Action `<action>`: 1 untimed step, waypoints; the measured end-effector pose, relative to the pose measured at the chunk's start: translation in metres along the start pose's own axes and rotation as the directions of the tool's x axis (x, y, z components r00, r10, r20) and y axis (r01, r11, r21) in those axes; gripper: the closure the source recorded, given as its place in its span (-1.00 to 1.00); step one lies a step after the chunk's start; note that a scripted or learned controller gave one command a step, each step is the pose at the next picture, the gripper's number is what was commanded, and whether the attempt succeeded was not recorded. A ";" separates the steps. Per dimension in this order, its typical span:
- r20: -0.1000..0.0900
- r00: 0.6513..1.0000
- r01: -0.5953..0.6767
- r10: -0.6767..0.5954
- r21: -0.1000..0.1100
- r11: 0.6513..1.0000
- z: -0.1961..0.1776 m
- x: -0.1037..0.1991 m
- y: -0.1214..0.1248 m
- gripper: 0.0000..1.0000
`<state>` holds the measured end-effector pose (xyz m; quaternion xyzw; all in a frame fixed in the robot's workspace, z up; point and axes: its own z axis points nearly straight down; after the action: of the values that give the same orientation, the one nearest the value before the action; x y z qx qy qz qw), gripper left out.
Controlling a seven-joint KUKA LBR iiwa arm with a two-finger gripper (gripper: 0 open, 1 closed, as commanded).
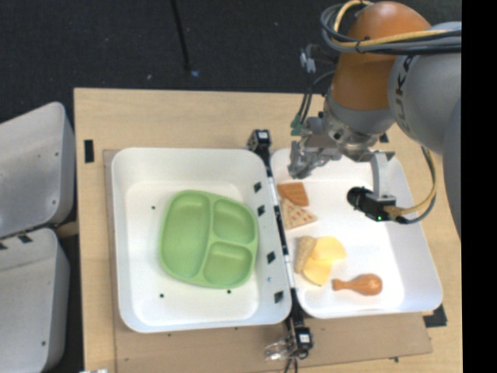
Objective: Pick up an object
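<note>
Operator: Where does the arm (388, 61) stand, and what is the state of the gripper (299, 165)?

Technician: The arm enters from the right of the camera view; its orange band sits above the wrist, over the far part of the right bin (411, 231); the gripper hangs at the far-left corner of that bin, just above the orange-brown cracker (293, 193). The fingers point down and appear close together; nothing shows between them; whether they touch the cracker cannot be told.

Operator: Which objects lie in the right bin?

Technician: Four items lie along its left side and near edge; the orange-brown cracker lies farthest from the camera; a lighter, speckled toast piece (299, 217) lies just beside it on the near side, apparently touching; a yellow cheese wedge (322, 259) lies nearer still, close to the divider between the bins; a brown drumstick-shaped object (359, 284) lies near the front edge, right of the wedge.

Operator: And the left bin (132, 185)?

Technician: It holds a green compartment plate (208, 239), lying flat near its centre; both bins rest on the tabletop (171, 115).
</note>
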<state>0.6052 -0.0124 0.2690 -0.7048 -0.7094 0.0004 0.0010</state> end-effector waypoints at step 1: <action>0.000 1.000 -0.001 0.001 0.001 1.000 0.013 0.048 0.000 1.00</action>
<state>0.6049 0.0360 0.2562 -0.7050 -0.7092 0.0006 0.0012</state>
